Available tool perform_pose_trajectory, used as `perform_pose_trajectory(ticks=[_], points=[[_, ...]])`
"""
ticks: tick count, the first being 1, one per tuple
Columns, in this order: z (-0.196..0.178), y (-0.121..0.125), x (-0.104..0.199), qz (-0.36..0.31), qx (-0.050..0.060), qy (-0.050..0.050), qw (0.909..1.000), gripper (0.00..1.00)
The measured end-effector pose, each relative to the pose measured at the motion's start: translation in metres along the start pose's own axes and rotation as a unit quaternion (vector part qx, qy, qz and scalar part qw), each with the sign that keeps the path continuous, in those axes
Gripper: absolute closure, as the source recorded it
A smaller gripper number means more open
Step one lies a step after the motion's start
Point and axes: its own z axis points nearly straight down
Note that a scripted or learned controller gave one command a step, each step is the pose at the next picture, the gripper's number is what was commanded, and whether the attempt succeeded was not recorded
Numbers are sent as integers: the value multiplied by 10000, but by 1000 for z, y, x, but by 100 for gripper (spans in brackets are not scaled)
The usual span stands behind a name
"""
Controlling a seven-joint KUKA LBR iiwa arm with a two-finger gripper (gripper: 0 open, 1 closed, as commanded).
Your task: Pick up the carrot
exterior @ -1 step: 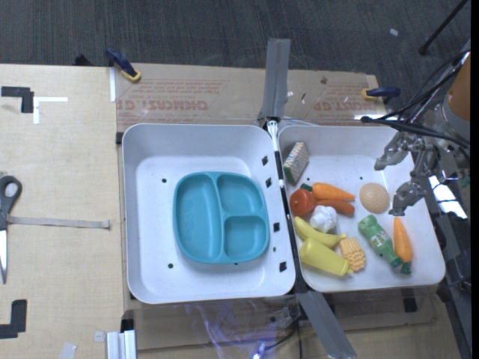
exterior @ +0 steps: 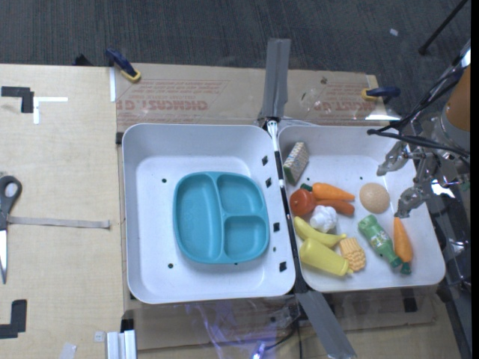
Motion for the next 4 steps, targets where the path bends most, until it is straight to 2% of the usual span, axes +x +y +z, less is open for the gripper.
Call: perform_pose_trajectory(ticks=[1, 2, 3, 4], points=[[96, -22, 3, -152, 20, -67, 9999, 0], [102, -19, 27, -504, 7, -19, 9987, 0], [91, -19, 24, -525, 26, -50, 9986, 100], [80, -18, 21, -540, 42, -81, 9985, 100]])
